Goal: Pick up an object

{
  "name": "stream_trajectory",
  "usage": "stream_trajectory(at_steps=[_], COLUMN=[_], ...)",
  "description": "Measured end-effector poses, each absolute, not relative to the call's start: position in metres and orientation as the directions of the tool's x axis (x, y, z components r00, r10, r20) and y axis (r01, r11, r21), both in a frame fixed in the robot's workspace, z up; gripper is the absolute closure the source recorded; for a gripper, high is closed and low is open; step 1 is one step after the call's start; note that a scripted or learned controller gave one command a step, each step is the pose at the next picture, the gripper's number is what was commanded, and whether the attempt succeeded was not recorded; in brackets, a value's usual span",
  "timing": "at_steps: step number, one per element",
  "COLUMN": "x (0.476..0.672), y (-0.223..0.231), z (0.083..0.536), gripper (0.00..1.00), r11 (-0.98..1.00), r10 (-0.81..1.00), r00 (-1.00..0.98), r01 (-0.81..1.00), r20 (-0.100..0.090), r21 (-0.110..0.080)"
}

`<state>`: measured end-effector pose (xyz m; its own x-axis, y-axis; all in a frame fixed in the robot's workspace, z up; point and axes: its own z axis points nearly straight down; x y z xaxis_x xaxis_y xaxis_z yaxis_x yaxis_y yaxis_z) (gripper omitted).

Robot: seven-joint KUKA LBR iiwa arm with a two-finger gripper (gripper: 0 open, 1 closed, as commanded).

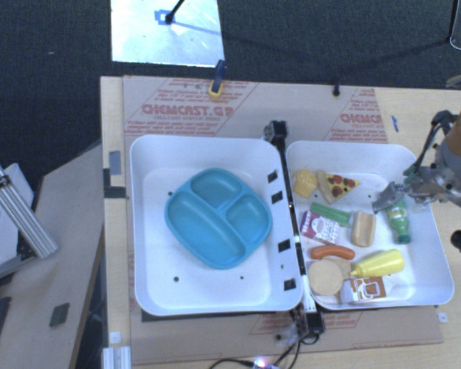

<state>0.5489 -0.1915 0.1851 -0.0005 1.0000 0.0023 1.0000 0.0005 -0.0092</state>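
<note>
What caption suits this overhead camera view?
Robot gripper hovers by a green bottle among toy foods in the right bin; blue divided plate left.

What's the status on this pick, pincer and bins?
Pincer low over right bin, beside green bottle. Nothing seen held. Hot dog bun and yellow mustard bottle close by. Blue tray alone in left bin.

The grey arm (455, 156) reaches in from the right, low over the right-hand bin (426, 287). Its gripper (392, 198) hangs above that bin's right side, near the far wall, wrist angled toward the bin's middle.
</note>
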Motion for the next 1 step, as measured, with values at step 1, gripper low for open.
stream_trajectory(at_steps=[1], x=[0.5518], y=[-0.1914], z=[0.1904], gripper=[0.0], r11=[0.003], r10=[1.0], r00=[-0.003], r01=[1.0], r20=[0.0], r21=[0.001])
